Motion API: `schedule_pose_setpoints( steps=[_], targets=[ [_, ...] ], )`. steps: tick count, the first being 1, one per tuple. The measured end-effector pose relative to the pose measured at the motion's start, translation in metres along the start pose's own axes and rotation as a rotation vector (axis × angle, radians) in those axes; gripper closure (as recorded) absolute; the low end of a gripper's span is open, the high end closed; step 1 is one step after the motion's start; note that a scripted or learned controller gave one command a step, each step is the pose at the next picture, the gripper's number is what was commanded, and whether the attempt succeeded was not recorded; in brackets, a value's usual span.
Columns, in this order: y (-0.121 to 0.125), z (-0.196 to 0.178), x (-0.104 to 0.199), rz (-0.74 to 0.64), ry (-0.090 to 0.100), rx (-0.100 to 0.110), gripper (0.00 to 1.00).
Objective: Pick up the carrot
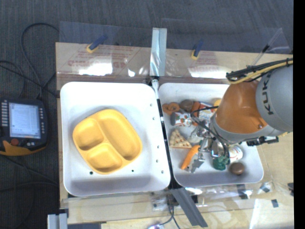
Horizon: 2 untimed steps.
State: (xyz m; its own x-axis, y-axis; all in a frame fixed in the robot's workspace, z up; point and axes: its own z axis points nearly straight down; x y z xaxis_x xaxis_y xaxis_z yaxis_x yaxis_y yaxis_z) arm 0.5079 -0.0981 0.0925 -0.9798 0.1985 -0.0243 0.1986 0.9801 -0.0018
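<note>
The fingers (199, 161) hang low right of centre, touching or just beside the carrot (189, 157) in the right bin (255, 175), their grip unreadable, so straddle its slim width before closing, clear of the cracker (178, 138) above

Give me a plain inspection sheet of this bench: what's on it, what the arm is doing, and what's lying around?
Surface: two white bins; left bin, right bin.
Job's things: carrot lies in the right bin, near its front.
Clutter: yellow divided tray in the left bin; cracker-like wedge, green piece, brown ball in the right.
Grippers: gripper low beside the carrot.
Cables: black cable on the floor; cables on the arm.
Surroundings: handheld control screen, carpet.
</note>
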Motion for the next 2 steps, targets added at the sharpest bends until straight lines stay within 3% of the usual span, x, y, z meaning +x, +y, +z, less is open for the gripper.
schedule_pose_setpoints(
  steps=[1, 2],
  targets=[
    [0.001, -0.011, -0.002, -0.002, -0.004, 0.0, 1.0],
    [0.014, -0.092, 0.024, 0.03, 0.022, -0.001, 1.0]
  ],
)
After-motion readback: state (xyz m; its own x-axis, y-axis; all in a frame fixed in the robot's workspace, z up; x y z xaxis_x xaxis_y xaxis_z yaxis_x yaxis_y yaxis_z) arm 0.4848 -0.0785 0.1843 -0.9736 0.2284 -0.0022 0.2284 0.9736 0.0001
